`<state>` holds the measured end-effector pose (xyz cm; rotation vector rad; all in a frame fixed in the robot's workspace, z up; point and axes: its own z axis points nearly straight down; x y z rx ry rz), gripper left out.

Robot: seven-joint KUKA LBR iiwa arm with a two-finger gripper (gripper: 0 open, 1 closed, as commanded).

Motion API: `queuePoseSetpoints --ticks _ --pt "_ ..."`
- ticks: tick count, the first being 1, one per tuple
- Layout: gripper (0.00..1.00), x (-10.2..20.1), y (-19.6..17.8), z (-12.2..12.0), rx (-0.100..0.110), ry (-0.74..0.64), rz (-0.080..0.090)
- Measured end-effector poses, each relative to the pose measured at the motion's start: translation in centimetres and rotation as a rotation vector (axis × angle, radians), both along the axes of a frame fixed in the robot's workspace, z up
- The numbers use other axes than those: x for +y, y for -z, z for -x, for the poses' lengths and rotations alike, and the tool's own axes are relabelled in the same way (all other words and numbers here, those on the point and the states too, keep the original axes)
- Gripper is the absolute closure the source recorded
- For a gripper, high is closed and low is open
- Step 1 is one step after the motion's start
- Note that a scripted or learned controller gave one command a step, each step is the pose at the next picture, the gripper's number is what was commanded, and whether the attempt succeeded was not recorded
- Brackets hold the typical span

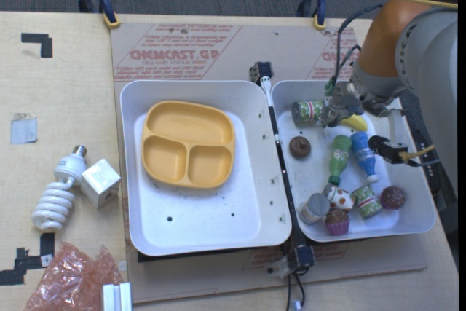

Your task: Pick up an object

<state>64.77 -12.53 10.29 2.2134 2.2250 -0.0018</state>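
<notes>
The right bin (415, 218) holds several small items. At its back lie a green and white can (309, 111) on its side and a yellow banana-shaped piece (355, 122). My gripper (337, 113) is low over the back of this bin, between the can and the yellow piece, with the orange-banded wrist (386, 40) above it. Further forward lie a brown round piece (299, 148), a green bottle (338, 159), a blue bottle (364, 154), a purple cupcake (337, 221), a second green can (366, 201) and a dark red ball (392, 197).
A yellow divided plate (188, 143) lies in the left bin (211, 229). On the bench to the left sit a spiral light bulb (57, 193), a white cube (100, 182) and a red mesh bag (69, 280). Blue clamps (107, 9) hold the board's back edge.
</notes>
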Motion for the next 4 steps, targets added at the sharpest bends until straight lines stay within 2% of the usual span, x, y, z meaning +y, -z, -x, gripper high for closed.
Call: queuePoseSetpoints --ticks 1,2,3,4 --pt "0.00 0.0 0.0 0.0 0.001 0.000 0.000" --pt "0.00 -2.7 1.1 12.2 0.001 0.007 -0.003" --pt "0.00 2.2 0.9 16.9 -0.008 0.013 0.008" --pt "0.00 2.4 -1.5 16.9 -0.002 0.007 -0.002"
